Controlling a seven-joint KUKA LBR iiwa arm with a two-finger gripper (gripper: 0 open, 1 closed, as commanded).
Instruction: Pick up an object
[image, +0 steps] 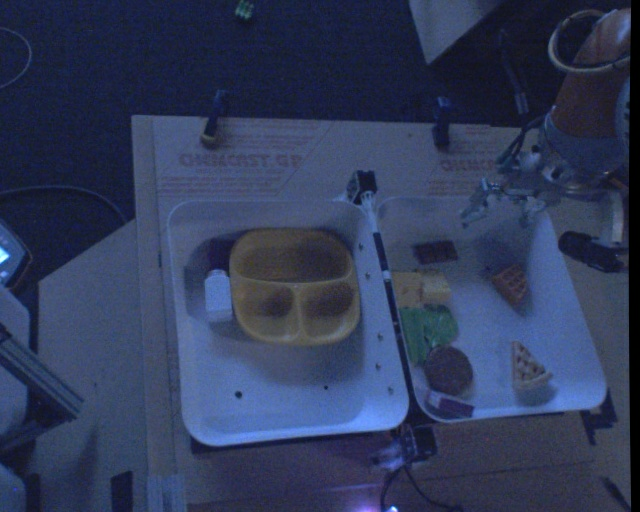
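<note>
overhead, the gripper (497, 203) hangs above the far edge of the right bin (570, 345), below the grey wrist and the orange band of the arm (590, 90). its two fingers look spread apart, with nothing visible between them, though the dim blue light makes their tips hard to read. in the right bin lie a dark brown square piece (435, 252) near the far wall, a waffle-like orange piece (510, 285) closest to the gripper, a yellow block (421, 289) and a green piece (428, 328) beside the dividing wall, a round brown piece (449, 369), and a pizza-like wedge (527, 364) toward the near right corner. a small dark item at the near rim is too blurred to name. the left bin (290, 415) holds a yellow divided plate (293, 285) with a small white bottle (217, 295) touching its left edge. the arm's upper part is cut off by the frame's top right corner.
</note>
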